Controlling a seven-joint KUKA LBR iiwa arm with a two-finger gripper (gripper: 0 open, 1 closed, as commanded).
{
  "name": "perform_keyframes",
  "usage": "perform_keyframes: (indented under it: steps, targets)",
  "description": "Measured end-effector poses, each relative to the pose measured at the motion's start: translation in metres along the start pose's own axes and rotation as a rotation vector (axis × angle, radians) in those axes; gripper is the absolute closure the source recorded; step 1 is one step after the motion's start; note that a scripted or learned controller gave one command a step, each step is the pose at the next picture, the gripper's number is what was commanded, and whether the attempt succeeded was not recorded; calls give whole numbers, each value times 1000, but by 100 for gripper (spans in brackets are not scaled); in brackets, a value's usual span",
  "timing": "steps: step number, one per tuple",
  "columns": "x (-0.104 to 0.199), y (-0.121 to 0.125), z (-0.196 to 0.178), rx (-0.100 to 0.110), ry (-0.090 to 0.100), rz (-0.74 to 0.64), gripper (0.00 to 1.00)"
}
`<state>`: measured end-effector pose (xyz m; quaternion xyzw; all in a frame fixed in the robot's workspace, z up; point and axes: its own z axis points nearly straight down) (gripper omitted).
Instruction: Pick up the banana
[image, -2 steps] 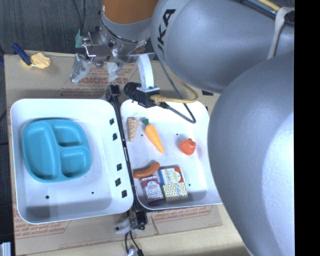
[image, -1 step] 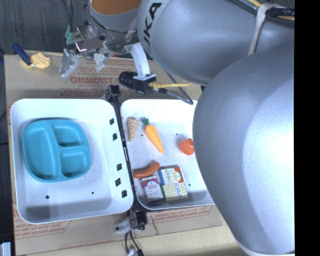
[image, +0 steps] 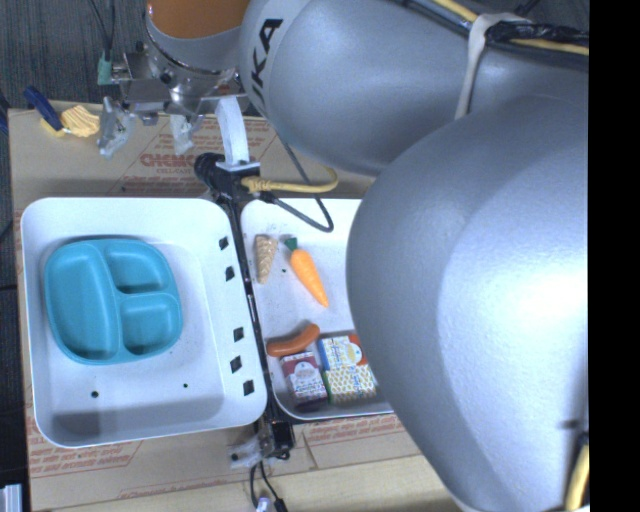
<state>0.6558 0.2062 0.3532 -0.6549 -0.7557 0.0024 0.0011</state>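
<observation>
Overhead, the gripper (image: 145, 135) hangs at eleven o'clock beyond the left bin (image: 60, 420); whether it is open cannot be told. Its fingers hold nothing visible. A blue tray (image: 110, 300) lies in that bin.

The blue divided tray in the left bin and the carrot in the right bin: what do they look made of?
The blue divided tray looks like moulded plastic: one even colour, rounded compartment walls, a soft sheen. The carrot seems a toy, probably plastic or rubber: flat uniform orange, a smooth surface, a neat green tip. The bins look like thin formed white plastic, with rounded corners and a matte finish.
</observation>
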Motion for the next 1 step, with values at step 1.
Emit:
perform_keyframes:
  steps: [1]
  targets:
    - [-12,-2,8,2,0,548,0]
